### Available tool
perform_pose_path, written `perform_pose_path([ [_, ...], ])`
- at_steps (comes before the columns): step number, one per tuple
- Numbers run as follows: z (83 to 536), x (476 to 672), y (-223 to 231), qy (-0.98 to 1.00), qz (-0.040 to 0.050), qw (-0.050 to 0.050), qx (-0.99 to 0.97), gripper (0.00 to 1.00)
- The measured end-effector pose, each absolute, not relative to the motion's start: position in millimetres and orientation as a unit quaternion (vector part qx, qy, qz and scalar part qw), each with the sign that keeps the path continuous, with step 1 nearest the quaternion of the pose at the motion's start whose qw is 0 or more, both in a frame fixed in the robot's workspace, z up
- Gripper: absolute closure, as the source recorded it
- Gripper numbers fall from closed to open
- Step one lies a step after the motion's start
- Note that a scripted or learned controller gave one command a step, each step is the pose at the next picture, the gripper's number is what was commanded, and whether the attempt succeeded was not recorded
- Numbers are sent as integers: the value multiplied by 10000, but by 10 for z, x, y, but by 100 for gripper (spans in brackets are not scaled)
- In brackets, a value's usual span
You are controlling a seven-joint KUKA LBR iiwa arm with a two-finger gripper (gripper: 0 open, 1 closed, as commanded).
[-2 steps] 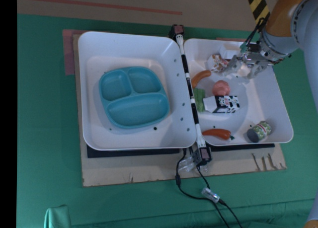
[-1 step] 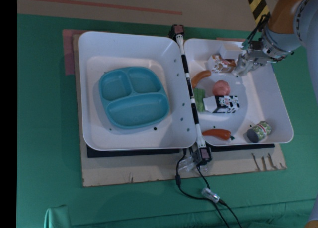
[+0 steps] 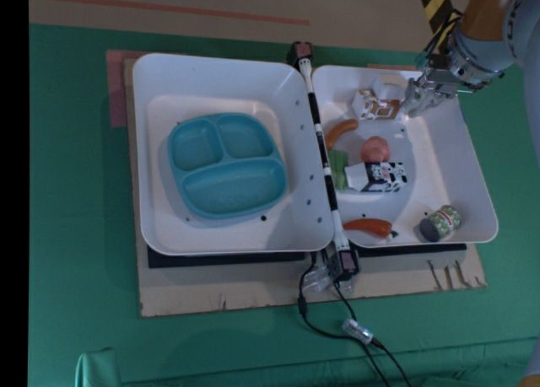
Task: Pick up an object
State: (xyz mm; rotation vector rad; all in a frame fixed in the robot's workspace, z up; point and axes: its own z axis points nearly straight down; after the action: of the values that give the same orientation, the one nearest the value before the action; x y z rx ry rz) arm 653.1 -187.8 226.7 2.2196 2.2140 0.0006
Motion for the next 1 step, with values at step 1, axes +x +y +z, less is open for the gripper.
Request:
perform_pose_path([
  [1,2230,6628,-1902,7056,-53,-22,7086,100],
])
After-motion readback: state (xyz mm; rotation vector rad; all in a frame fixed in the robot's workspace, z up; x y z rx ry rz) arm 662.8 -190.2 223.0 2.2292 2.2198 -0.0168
